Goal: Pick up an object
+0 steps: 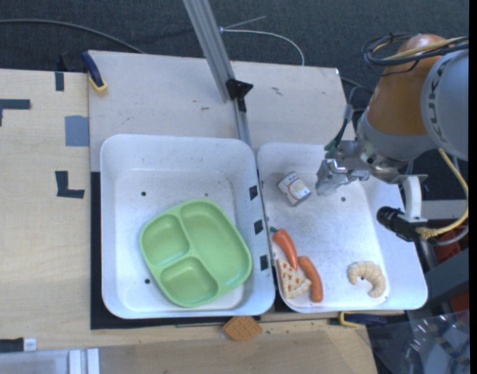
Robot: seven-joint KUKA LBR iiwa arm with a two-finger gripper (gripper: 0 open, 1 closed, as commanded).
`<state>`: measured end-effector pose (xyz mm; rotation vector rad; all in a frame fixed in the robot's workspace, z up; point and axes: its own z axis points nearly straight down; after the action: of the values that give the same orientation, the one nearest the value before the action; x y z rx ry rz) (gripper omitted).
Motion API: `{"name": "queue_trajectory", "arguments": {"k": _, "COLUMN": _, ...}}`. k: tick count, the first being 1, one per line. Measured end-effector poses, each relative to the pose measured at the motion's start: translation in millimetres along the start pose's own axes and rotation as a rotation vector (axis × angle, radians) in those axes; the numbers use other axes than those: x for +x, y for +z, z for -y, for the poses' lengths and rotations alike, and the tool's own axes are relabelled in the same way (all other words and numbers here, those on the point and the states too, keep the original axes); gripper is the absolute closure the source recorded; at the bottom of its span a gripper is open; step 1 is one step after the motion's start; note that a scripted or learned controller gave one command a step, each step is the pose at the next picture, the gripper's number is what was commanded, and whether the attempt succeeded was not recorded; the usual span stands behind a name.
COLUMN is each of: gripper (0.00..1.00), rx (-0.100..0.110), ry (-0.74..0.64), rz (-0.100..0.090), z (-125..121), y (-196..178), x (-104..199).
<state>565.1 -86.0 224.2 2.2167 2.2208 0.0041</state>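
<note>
In the right bin (394, 275) lie a small white can with a red label (294, 187), an orange carrot (284, 248), a pizza slice (291, 279), a red sausage (312, 277) and a tan croissant (369, 277). My gripper (330, 178) hangs over the bin's upper part, just right of the can, with nothing seen between its fingers. The left bin (121, 170) holds a green three-compartment plate (195, 252).
A grey metal pole (215, 45) slants down from the top to the gap between the bins. A waffle-like brown piece (240, 328) lies on the bench in front of the bins. A blue and yellow clamp (93, 72) sits at the bench's far left corner.
</note>
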Motion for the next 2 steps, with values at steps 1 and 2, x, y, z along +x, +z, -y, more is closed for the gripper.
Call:
{"name": "queue_trajectory", "arguments": {"k": 1, "gripper": 1.00, "rx": 0.000, "ry": 0.000, "rz": 0.000, "z": -1.3, "y": -47.6, "x": 0.1}}
{"name": "queue_trajectory", "arguments": {"k": 2, "gripper": 1.00, "rx": 0.008, "ry": -0.003, "rz": -0.002, "z": -12.9, "y": -27.1, "x": 49.3}}
